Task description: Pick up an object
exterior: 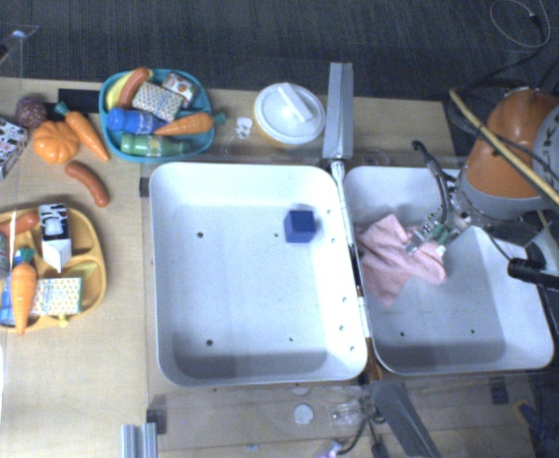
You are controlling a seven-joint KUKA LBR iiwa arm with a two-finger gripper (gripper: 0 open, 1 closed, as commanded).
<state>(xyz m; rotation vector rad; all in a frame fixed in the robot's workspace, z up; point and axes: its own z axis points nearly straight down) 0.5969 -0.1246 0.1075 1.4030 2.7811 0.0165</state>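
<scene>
Because the gripper [430,238] sits low on the pink cloth [399,257] in the right bin [508,346], and you cannot tell what its fingertips have caught, expect a thin pinch to slip. The blue cube [300,224] lies apart in the left bin [232,351]; toy food clutters the bench's far-left side.

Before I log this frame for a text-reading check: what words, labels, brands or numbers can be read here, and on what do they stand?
No text can be read in this view.
Patterned little boxes in the blue bowl: print too small and blurred.
Black-and-white carton and patterned box on the yellow tray: markings blurred, unreadable.
Blue cube, pink cloth, white lidded tub: no lettering visible.
</scene>
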